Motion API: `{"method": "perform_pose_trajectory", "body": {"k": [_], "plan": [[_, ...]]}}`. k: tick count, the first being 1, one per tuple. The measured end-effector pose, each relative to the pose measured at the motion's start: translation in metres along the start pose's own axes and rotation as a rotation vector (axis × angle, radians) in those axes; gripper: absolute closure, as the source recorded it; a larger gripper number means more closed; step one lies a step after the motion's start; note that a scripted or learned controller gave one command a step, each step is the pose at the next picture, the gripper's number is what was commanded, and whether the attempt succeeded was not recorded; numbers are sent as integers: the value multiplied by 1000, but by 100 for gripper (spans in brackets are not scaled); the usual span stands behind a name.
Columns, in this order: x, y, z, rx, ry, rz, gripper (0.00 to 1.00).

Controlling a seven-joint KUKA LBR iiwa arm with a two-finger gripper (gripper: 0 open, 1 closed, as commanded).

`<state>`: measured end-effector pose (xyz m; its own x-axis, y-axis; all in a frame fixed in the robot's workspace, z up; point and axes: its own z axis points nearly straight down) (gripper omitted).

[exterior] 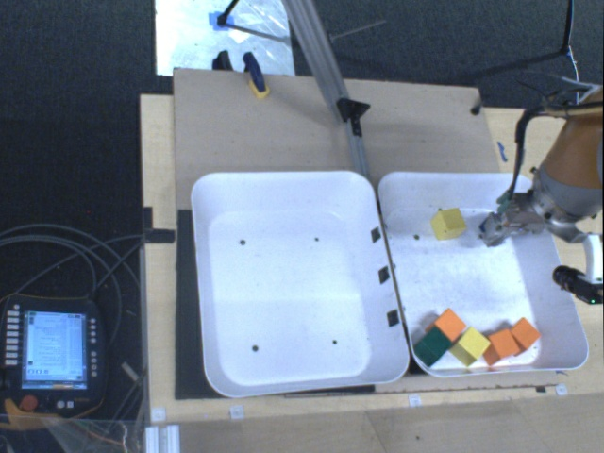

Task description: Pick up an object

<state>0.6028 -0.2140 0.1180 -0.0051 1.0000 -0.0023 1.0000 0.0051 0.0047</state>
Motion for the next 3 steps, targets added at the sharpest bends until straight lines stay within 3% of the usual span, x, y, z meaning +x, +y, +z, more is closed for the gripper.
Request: {"method": "perform_pose_trajectory", "body": {"k": [2,3], "plan": [[-4,-11,-118,-3,0,1,100],[-4,-10,-130,1,1,1,100]]}}
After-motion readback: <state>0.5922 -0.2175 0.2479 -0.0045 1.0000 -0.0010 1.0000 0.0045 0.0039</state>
